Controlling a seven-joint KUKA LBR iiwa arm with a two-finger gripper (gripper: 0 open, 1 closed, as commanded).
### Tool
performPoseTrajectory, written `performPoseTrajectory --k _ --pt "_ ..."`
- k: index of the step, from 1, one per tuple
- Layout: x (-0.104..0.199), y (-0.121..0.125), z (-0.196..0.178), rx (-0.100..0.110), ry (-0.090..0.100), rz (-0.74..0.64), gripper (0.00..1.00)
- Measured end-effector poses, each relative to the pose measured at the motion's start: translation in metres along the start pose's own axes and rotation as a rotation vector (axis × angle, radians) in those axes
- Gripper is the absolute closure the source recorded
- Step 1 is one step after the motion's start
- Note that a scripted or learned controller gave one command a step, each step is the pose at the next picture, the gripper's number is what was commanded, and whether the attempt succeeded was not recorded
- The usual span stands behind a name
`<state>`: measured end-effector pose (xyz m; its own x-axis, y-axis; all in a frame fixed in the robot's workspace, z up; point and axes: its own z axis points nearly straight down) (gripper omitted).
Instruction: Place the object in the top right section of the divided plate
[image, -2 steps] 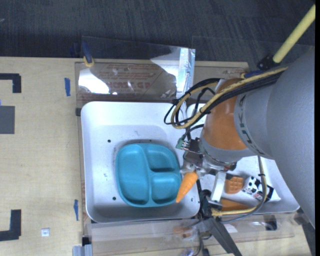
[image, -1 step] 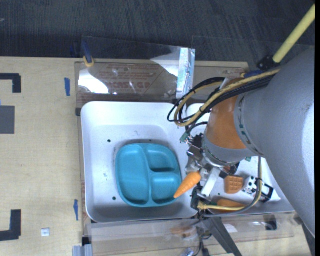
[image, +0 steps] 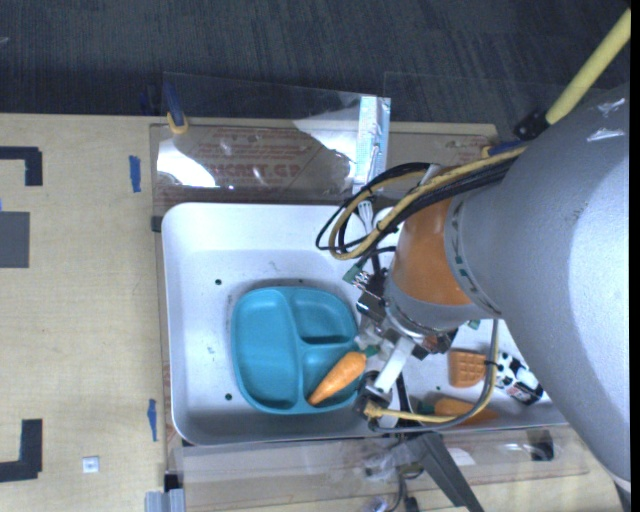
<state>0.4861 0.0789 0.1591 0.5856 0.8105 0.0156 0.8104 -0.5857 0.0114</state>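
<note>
A blue divided plate (image: 285, 345) lies in the left white bin (image: 195, 300). An orange toy carrot (image: 336, 377) hangs tilted over the plate's near right corner, with its tip pointing down and to the left. Its thick end sits between the fingers of my gripper (image: 370, 365), which is shut on it. The gripper comes in from the right, just past the plate's right rim. The grey arm with its orange band (image: 430, 260) hides the bin wall behind it. The plate's sections hold nothing else that I can see.
The right bin, partly under the arm, holds a tan waffle-like piece (image: 465, 367), a black and white item (image: 515, 377) and another orange item (image: 455, 407). A clear plastic panel (image: 270, 150) stands behind the left bin. Looping cables (image: 350, 225) hang off the wrist.
</note>
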Motion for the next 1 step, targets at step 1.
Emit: performPoseTrajectory --k 1 --pt "0.0064 -0.0102 0.0223 0.012 -0.010 0.004 1.00"
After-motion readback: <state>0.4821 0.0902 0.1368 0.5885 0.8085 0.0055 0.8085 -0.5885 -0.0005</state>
